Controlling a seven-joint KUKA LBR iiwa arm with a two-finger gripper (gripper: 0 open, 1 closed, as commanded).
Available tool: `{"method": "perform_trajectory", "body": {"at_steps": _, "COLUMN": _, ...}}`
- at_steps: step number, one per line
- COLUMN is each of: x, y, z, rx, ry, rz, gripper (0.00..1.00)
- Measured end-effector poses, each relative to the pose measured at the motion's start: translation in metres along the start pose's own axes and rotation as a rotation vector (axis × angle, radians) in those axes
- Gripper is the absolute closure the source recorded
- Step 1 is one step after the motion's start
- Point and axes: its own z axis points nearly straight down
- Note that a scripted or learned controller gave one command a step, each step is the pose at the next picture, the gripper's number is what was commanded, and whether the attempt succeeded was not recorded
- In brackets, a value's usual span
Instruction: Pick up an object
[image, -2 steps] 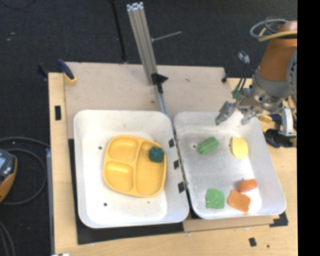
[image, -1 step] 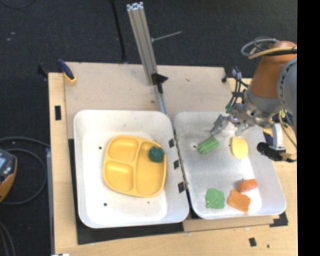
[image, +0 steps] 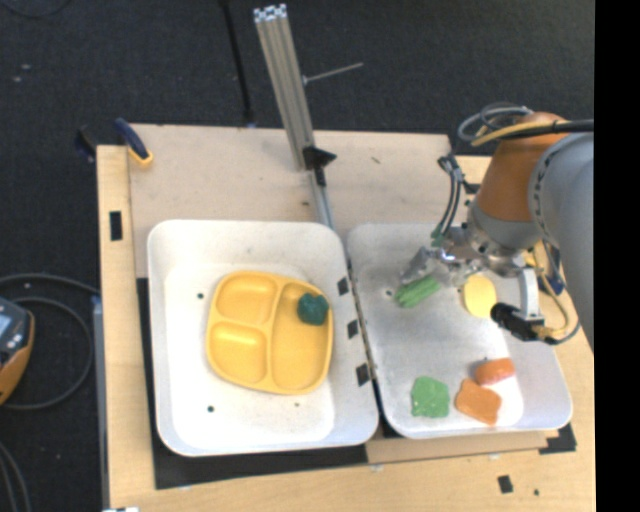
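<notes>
From above, the arm (image: 520, 190) reached in from the right over the right bin (image: 400, 250), its orange band above the wrist. The gripper (image: 432, 268) hung low over the upper part of that bin, with one finger (image: 415, 267) slanting down to the left. A green stick-shaped piece (image: 417, 292) lay tilted just below that finger, touching it or nearly so; whether the jaws were spread or clenched on it could not be told. A yellow round piece (image: 480, 296) sat just beside the gripper on its right. Near the bin's lower edge lay a green block (image: 431, 397) and, to its right, two orange pieces (image: 478, 401) (image: 494, 371) close together. In the left bin (image: 180, 250) rested a yellow divided tray (image: 250, 340), with a dark green lump (image: 313, 309) in its upper right compartment.
</notes>
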Motion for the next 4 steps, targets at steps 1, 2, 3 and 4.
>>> {"method": "perform_trajectory", "body": {"at_steps": 1, "x": -0.002, "y": -0.001, "z": -0.011, "rx": 0.002, "ry": -0.003, "rz": 0.0, "gripper": 1.0}}
{"method": "perform_trajectory", "body": {"at_steps": 2, "x": -0.008, "y": -0.003, "z": -0.058, "rx": 0.003, "ry": -0.003, "rz": -0.001, "gripper": 1.0}}
{"method": "perform_trajectory", "body": {"at_steps": 3, "x": -0.01, "y": -0.001, "z": -0.113, "rx": 0.001, "ry": -0.003, "rz": -0.004, "gripper": 1.0}}
{"method": "perform_trajectory", "body": {"at_steps": 4, "x": 0.045, "y": -0.013, "z": -0.126, "rx": 0.006, "ry": 0.001, "rz": -0.009, "gripper": 1.0}}
